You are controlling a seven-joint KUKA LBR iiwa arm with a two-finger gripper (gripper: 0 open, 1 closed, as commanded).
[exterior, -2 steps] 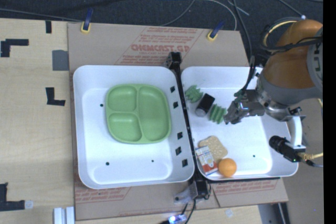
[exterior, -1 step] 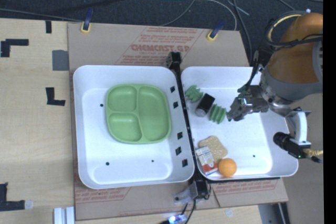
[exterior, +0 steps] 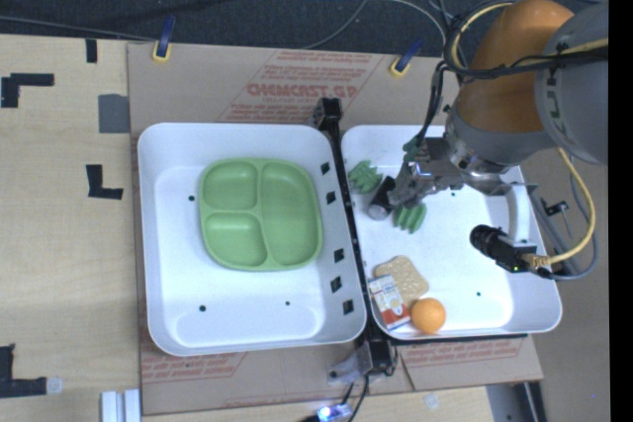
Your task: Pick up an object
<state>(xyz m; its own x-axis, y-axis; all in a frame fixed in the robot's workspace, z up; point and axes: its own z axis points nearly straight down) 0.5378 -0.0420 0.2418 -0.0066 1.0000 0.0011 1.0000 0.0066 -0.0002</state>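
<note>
My gripper (exterior: 389,198) reaches into the right bin (exterior: 495,306) from the right, low over its left side. A green leafy toy (exterior: 408,213) lies right beside the fingertips, and a second green piece (exterior: 363,177) rests near the bin's left wall. I cannot tell whether anything sits between the fingers. Toward the front of the same bin lie a tan cracker-like piece (exterior: 402,276), a small red and white carton (exterior: 389,300) and an orange ball (exterior: 428,315).
The left bin (exterior: 168,292) holds a green divided plate (exterior: 261,213). Black clips line the divider between the bins. The arm's grey and orange body (exterior: 514,74) hangs over the right bin's back part, with cables looping beside it.
</note>
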